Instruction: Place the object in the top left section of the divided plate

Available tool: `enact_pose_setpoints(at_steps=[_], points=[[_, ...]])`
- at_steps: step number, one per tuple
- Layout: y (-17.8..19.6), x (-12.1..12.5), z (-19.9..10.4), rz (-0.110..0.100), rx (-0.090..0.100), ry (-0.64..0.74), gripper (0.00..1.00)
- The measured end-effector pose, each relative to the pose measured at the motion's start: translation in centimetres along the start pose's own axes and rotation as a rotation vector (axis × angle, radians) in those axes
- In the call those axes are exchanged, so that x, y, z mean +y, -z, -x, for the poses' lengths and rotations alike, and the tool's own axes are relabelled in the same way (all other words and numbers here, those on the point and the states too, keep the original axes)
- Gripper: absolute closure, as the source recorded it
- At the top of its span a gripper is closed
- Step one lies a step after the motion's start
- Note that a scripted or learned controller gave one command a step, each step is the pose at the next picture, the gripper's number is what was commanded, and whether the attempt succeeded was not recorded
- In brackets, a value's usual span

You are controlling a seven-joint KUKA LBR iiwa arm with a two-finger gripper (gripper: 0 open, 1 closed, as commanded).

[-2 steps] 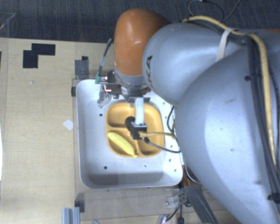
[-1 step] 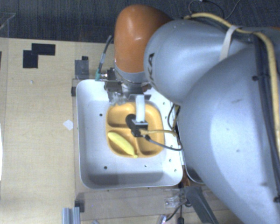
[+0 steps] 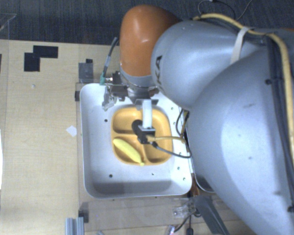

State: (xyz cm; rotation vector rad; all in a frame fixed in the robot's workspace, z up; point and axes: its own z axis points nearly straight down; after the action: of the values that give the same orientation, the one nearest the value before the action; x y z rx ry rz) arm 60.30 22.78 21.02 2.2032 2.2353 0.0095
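Most of the frame is the arm (image 3: 225, 106), hanging over the white bin (image 3: 95, 151) mid-frame. In the bin sits the yellow divided plate (image 3: 162, 124). The banana-looking object (image 3: 127, 152) lies in the plate's lower-left section, so I'd call the job not done yet. The upper-left section (image 3: 123, 120) looks bare. The wrist hides the jaws, so I can't tell how they stand.

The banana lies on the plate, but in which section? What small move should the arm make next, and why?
Probably shift the arm a little toward the view's bottom, so that it comes over the banana. The banana lies in the lower left section of the plate, and the top left section looks bare, so the task seems not done. The wrist hangs over the plate's upper edge, not over the banana.
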Motion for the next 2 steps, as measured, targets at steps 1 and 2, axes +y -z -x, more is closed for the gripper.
enact_pose_setpoints(at_steps=[1, 2], points=[[-2.14, 0.72, 0.21, -0.003, -0.001, -0.100, 0.00], [-2.14, 0.72, 0.22, -0.003, -0.001, -0.100, 0.00]])
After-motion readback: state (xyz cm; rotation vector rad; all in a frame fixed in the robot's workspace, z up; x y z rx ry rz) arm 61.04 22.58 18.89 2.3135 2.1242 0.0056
